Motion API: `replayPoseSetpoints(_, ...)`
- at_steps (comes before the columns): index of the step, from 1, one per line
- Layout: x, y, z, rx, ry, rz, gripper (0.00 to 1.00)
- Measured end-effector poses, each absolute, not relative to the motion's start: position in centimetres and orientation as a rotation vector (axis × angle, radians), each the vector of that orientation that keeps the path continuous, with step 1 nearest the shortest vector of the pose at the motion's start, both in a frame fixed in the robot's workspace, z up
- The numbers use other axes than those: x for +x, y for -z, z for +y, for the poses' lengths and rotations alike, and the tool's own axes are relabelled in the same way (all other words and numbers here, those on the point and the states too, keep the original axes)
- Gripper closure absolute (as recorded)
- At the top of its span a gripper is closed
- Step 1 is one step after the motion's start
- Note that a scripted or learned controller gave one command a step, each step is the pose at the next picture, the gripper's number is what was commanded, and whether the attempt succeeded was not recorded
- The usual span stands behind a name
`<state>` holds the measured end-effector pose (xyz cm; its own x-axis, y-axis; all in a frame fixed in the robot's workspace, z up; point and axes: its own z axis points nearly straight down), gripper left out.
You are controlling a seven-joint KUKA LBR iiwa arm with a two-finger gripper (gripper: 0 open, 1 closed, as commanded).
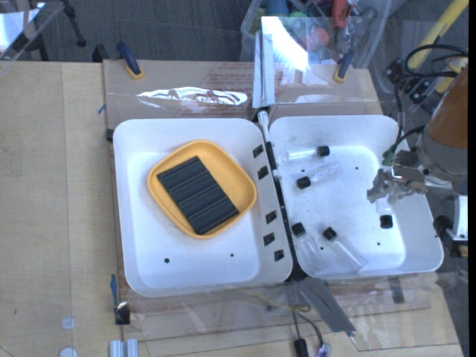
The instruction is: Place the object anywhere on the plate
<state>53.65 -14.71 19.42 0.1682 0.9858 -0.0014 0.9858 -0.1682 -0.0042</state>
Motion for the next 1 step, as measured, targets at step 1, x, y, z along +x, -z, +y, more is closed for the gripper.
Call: replayPoseSetpoints(1, 53.66, -19.44, -14.71, -2.400, -0.005, -2.024, 0.00)
